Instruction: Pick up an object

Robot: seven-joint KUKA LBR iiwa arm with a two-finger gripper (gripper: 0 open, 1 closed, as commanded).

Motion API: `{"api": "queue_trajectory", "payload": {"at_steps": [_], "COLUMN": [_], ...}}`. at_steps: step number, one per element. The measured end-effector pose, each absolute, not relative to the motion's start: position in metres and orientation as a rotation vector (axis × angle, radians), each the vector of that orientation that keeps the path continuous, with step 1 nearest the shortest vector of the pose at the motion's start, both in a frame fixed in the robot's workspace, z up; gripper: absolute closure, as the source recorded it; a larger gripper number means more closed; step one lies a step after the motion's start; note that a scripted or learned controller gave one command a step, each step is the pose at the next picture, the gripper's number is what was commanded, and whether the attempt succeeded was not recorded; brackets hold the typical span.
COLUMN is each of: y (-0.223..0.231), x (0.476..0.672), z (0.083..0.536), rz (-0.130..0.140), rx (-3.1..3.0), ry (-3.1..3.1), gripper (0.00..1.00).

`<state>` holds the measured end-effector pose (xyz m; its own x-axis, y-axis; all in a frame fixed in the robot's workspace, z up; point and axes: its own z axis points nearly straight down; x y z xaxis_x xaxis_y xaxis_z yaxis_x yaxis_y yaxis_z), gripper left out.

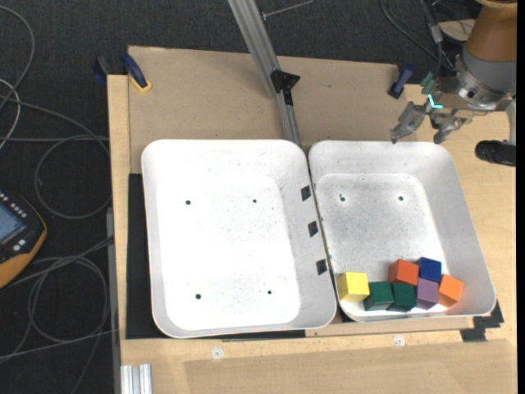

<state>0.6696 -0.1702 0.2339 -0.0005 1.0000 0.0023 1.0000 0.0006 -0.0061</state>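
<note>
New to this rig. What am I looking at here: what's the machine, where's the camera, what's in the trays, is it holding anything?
One camera, fixed above a wooden bench, looks down at a slant. The machine is a robot arm, grey with an orange band, reaching in from the right of the picture. At its end is a two-finger gripper, fingers spread, nothing between them. It hangs over the far edge of the right bin.

Two shallow white bins sit side by side. The left bin shows just its speckled floor. The right bin holds a cluster of small blocks in its near corner: a yellow block, two green blocks, two orange blocks, a blue block and a purple block.

The job is to pick up one object; none is picked up yet.
</note>
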Motion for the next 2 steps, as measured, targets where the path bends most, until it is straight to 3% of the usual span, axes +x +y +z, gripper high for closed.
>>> {"api": "queue_trajectory", "payload": {"at_steps": [1,2], "y": [-0.17,-0.178], "x": [0.67,0.668], "z": [0.237,0.192], "rz": [0.002,0.006], "rx": [-2.219,-2.219], "ry": [-2.223,-2.218], "gripper": [0.0,0.0]}}
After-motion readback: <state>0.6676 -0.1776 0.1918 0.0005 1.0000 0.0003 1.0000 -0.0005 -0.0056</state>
